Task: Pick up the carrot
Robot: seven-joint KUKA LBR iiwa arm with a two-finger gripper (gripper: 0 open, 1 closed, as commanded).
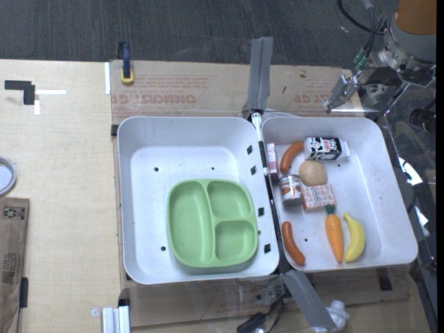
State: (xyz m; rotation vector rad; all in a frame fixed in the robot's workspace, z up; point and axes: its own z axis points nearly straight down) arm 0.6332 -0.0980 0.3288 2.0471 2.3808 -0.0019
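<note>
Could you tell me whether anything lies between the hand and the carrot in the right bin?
Yes. The hand hovers beyond the bin's far rim; the milk carton, potato and juice box lie between. From above, the carrot is uncovered, with a banana alongside.

Two white bins (132, 186) sat on the worktop (55, 151). There was one green divided plate (211, 222), one carrot (334, 236), one banana (355, 237), two sausages (292, 243), one potato (313, 173), two small cartons (325, 148) and one small can (291, 189).
</note>
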